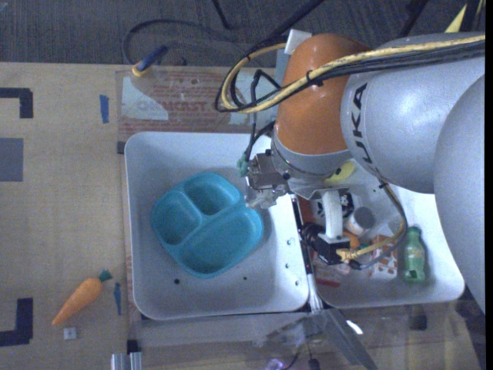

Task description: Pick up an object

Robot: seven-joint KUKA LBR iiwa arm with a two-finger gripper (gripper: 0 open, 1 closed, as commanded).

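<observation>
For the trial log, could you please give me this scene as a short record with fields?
arm: grey, orange band, reaching in from the right over the bins' shared edge
gripper: low at the left bin's right side, beside the plate
left bin: blue divided plate
right bin: green bottle, small items part hidden by the arm
outside bins: toy carrot on the bench, lower left

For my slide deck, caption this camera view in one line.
KUKA arm over two white bins: teal divided plate left, green bottle right, toy carrot outside.
</observation>
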